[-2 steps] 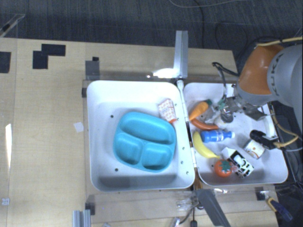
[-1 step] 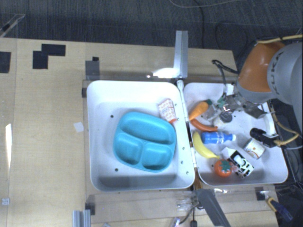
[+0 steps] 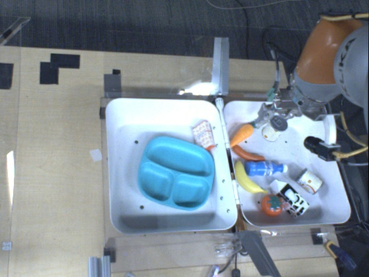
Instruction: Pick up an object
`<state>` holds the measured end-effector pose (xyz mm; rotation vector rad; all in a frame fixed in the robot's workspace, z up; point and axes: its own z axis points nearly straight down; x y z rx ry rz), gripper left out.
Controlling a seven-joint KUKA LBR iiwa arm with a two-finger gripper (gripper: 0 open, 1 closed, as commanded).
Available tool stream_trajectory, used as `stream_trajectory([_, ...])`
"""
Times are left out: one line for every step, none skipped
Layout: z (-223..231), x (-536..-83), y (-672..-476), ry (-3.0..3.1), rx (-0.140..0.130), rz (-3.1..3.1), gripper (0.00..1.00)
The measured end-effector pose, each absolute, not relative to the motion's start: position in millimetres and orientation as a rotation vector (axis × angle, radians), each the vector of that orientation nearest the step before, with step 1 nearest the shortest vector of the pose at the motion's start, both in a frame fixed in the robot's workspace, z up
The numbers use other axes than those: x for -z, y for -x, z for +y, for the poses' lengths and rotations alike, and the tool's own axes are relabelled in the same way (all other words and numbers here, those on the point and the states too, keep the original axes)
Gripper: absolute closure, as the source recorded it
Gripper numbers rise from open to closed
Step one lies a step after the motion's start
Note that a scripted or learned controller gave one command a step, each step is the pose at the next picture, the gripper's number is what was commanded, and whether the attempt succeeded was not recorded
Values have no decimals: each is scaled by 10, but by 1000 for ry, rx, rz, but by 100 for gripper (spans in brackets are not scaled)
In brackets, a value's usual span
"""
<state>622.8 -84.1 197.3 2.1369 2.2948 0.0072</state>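
My gripper [image 3: 273,120] hangs over the back part of the right bin [image 3: 331,212], just right of an orange carrot [image 3: 241,134]. Nothing shows held in it. Below the carrot lies a curved red-orange piece [image 3: 248,153], then a blue bottle [image 3: 262,168] on its side and a yellow banana [image 3: 247,179]. Near the front of that bin sit a red tomato [image 3: 271,205], a black-and-white toy [image 3: 294,202] and a small white cup-like thing [image 3: 310,181].
The left bin [image 3: 124,149] holds a blue divided tray [image 3: 176,172] and a small red-and-white packet [image 3: 203,134] at its right wall. A metal post [image 3: 221,68] stands behind the divider between the bins. The arm fills the upper right.
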Motion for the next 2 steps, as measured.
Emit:
stream_trajectory([-828, -2088, -6246, -2126, -13, 2298, 100])
stream_trajectory([-962, -2600, -6575, -2091, -6, 2336, 100])
